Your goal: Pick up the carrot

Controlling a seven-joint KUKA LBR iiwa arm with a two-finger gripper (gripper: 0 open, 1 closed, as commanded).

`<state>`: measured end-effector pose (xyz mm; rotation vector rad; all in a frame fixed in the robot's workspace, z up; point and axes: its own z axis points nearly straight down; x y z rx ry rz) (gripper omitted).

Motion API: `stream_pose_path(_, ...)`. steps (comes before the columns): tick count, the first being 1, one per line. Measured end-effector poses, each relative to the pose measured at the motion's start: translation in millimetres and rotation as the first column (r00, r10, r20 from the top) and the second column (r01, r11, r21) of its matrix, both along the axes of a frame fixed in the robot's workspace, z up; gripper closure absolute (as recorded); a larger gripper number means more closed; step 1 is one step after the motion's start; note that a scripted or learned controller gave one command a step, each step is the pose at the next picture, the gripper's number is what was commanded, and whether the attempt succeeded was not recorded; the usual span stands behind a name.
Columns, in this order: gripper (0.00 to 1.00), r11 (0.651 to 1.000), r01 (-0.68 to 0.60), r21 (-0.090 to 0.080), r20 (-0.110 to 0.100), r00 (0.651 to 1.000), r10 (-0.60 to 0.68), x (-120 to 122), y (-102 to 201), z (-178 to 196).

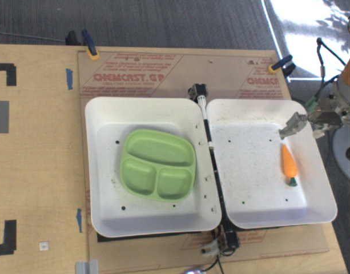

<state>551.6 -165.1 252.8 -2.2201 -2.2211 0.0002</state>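
The carrot lies in the right bin, close to its right wall, lengthwise along that wall with the green stub toward the near rim. The gripper hangs just beyond the carrot's orange tip; whether the jaws are wide or narrow I cannot tell. A good pick would likely centre over the carrot's middle, jaws set across its width, clear of the wall.
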Motion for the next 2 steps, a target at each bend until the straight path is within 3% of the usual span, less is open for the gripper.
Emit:
stream_pose_path(1,0.00,1.000,-0.006,0.014,-0.004,1.000,0.006,22.7,-47.2,-147.3)
stream_pose_path(2,1.00,1.000,-0.005,0.004,0.002,1.000,0.005,23.4,-50.8,-135.6)
